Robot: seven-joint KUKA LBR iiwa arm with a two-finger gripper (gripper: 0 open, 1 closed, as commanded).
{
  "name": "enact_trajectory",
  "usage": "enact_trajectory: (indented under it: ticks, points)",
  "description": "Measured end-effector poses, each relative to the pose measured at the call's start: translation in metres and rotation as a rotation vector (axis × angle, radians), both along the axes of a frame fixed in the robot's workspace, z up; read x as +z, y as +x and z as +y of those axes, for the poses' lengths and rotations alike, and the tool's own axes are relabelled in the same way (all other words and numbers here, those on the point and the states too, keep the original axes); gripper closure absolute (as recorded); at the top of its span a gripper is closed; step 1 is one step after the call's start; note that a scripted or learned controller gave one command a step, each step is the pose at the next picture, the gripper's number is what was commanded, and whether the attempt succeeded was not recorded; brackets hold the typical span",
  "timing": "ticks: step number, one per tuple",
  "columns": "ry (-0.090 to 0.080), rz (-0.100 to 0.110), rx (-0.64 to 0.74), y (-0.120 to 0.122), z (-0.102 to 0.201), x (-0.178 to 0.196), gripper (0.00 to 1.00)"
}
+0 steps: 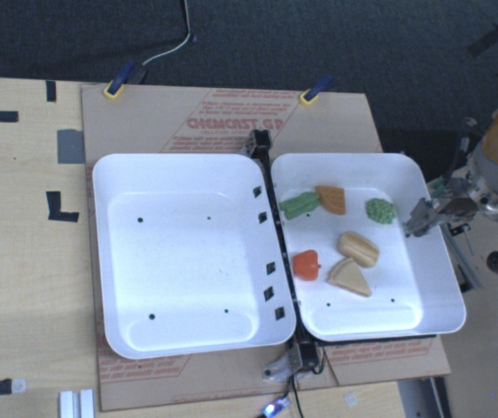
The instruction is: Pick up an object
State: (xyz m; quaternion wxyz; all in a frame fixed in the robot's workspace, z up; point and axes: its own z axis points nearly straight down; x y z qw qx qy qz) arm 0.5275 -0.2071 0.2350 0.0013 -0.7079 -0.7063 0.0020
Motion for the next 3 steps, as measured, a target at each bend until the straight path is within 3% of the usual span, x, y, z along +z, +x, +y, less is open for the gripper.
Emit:
enact_trajectory:
  ticks: [1, 2, 3]
  points:
    - [0.003, -0.005, 0.01, 0.047, 0.06, -0.003, 1.0]
    - [-0.001, 0.0, -0.003, 0.021, -0.017, -0.033, 1.0]
    - [0.001, -0.008, 0.011, 0.095, 0.049, -0.036, 1.0]
